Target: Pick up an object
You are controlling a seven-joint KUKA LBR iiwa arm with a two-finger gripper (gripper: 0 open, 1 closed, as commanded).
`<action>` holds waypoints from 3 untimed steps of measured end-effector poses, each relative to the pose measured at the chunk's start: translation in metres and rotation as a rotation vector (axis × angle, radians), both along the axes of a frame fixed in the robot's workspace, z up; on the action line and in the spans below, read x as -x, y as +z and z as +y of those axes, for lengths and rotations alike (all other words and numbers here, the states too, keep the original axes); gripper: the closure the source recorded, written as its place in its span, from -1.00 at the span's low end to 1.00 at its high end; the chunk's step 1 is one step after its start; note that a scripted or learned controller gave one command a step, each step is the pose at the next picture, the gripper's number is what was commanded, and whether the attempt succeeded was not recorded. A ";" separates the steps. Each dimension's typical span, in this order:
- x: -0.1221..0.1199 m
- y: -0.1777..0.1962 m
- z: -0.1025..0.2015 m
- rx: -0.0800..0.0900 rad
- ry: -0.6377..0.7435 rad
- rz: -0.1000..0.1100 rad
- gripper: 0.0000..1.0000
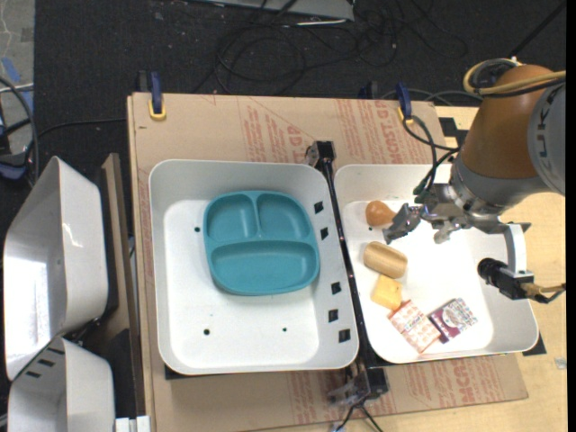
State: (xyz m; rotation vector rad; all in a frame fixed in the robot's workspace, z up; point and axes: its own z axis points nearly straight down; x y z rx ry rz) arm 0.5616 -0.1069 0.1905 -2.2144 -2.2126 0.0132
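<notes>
The right bin (504,336) holds several small things. An orange ball (379,212) lies at its upper left, a tan bread roll (385,259) just below it, and a yellow cheese wedge (387,292) under that. A red-and-white packet (413,325) and a purple-and-white packet (453,318) lie near the front wall. My gripper (416,224) hangs over the bin's upper middle, just right of the orange ball and above the roll, with its fingers spread apart. Nothing sits between them.
The left bin (171,268) holds a teal divided plate (261,242). A black divider runs between the two bins. White tubs (54,250) stand off the bench at the far left. Cables lie on the dark floor behind the bench.
</notes>
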 end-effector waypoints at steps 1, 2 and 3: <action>-0.003 0.007 0.000 0.001 0.002 -0.013 -1.00; -0.005 -0.037 0.001 0.002 0.000 -0.010 -1.00; -0.004 -0.098 0.009 0.001 0.000 -0.009 -1.00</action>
